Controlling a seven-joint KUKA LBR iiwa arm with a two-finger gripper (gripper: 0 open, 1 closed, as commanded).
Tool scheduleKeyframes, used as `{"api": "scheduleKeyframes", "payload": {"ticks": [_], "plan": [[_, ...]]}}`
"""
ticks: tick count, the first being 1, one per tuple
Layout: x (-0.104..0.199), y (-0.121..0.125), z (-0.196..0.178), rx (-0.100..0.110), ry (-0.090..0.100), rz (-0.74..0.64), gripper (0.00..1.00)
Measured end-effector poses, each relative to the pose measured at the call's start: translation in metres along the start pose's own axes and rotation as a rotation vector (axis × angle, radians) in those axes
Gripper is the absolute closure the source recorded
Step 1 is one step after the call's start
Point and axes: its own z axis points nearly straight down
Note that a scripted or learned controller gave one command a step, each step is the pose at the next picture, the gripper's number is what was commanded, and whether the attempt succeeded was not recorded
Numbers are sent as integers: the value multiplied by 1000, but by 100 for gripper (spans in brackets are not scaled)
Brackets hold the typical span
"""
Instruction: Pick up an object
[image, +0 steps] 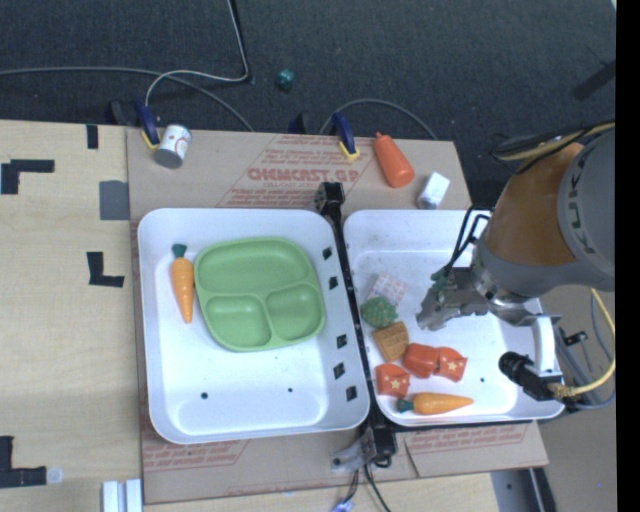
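The arm's gripper (432, 312) hangs over the right bin (440, 235) beside broccoli (379, 312), red pieces (434, 361) and a carrot (441, 404), while the left bin (160, 320) holds a green divided plate (260, 293) and another carrot (182, 285).

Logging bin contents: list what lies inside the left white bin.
Inside the left white bin: a green divided plastic plate and an orange toy carrot beside it. Whatever lies beneath the plate is covered.

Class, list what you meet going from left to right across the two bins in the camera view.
Carrot → green plate → broccoli → red pepper → end effector.
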Motion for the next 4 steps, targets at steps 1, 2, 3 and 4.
{"api": "scheduleKeyframes", "payload": {"ticks": [1,2,3,4], "plan": [[-2,32,-20,-2,0,-1,100],[2,28,0,-1,-1,0,100],[8,30,0,-1,1,-1,100],[12,5,0,-1,0,0,100]]}}
